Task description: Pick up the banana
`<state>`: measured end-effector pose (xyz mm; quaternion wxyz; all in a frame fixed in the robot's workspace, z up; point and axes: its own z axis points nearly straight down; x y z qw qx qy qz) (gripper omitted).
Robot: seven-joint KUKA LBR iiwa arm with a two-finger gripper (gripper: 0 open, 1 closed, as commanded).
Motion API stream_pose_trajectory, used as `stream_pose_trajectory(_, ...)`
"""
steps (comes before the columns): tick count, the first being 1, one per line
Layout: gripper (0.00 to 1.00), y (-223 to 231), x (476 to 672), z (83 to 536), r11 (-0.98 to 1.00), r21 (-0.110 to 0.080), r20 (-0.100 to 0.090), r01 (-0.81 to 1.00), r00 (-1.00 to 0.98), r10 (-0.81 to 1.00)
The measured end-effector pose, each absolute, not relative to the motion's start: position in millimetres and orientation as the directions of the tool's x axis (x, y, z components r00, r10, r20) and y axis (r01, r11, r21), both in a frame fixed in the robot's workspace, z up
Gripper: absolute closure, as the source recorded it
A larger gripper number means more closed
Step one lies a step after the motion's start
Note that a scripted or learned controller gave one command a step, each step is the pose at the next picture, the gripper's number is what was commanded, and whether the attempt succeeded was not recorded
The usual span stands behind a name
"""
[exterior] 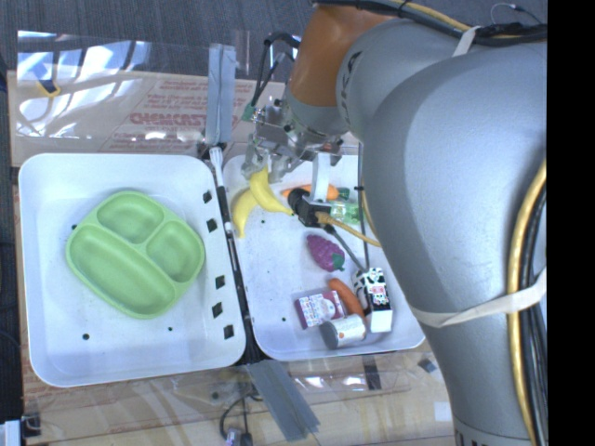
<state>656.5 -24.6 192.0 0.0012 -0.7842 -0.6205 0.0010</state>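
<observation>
The grey arm [446, 203] fills the right side of the frame, its orange band [321, 54] near the top centre, with cables running over it. Below the band the wrist narrows to the gripper [268, 167], which sits at the upper left corner of the right bin.

The left bin [56, 342] takes up the left half of the frame. In it lies a green divided plate [135, 252] with three compartments, set a little left of the bin's middle.

The right bin [279, 323] lies beside it in the centre, partly covered by the arm. A row of small black marks runs down the seam between the two bins.

The banana [251, 203] is in the upper left part of the right bin, close to the seam. It looks like two yellow curved pieces joined at the top, one reaching down and left, the other out to the right. Its top end is right at the gripper's tips and appears to sit between them, so the fingers seem closed on the banana.

To the right of the banana lies a carrot [321, 192]. Lower down are a purple fruit [325, 251], a dark red carton [318, 308], a black-and-white carton [376, 297] and a small grey can [344, 331] near the bin's lower edge.
</observation>
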Motion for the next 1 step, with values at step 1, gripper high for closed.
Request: stream_pose_trajectory(1, 1.0, -22.7, 656.5, 201.3, -0.221, -0.007, -0.001, 0.975, 0.221, 0.975)
